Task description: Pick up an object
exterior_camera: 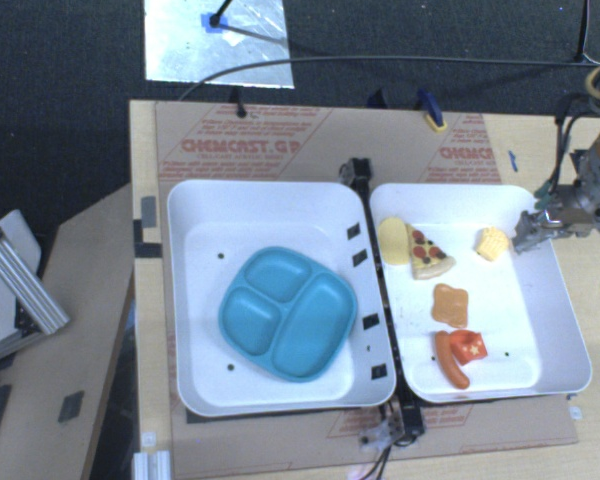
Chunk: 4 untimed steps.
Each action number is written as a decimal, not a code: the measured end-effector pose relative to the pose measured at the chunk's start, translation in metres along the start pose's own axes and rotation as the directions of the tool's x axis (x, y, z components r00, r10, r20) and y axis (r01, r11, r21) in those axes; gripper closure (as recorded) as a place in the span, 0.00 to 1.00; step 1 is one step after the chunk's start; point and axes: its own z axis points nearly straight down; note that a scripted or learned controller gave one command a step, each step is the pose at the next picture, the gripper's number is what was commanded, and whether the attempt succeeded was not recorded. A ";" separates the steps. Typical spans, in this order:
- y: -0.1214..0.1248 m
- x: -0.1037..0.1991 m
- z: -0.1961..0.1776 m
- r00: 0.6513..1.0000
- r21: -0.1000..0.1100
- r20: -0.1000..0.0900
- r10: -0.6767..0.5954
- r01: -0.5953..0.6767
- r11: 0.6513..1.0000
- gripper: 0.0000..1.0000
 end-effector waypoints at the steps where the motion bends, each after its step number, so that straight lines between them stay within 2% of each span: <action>1: 0.010 0.046 0.012 1.000 0.000 0.001 0.000 0.000 1.000 1.00; 3: 0.017 0.144 0.040 1.000 0.001 0.000 0.000 0.000 1.000 1.00; 4: 0.031 0.196 0.040 1.000 -0.001 -0.001 -0.001 0.001 1.000 1.00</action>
